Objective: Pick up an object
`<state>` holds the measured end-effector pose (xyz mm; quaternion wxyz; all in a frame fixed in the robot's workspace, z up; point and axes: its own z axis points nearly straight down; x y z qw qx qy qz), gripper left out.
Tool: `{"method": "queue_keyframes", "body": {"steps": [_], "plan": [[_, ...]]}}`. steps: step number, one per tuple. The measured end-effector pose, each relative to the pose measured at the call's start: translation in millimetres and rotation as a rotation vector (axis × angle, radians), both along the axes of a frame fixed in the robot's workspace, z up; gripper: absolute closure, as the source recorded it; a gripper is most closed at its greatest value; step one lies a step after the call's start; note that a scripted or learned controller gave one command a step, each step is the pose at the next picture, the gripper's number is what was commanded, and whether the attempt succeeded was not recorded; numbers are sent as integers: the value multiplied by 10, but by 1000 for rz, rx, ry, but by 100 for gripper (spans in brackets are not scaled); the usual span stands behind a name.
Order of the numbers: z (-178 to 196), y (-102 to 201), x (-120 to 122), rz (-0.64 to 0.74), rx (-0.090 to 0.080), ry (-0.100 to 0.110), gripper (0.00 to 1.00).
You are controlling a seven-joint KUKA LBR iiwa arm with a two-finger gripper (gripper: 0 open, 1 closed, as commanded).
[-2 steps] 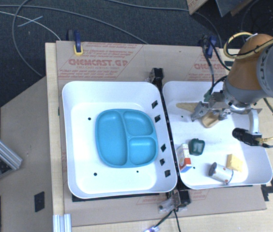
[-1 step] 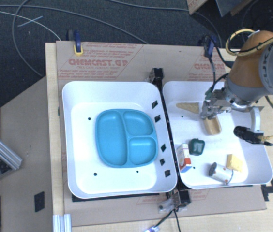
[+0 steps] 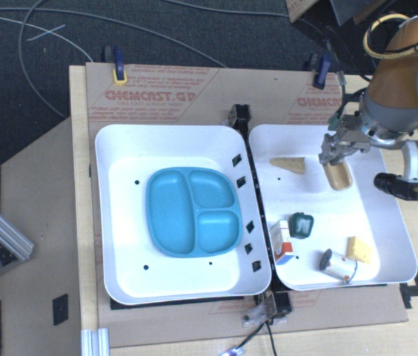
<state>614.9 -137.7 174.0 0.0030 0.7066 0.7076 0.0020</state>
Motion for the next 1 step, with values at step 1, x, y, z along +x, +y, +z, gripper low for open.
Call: {"method": "queue_keyframes", "body": {"steps": [1], "plan": [[482, -64, -39, -2, 0, 0, 100]]}}
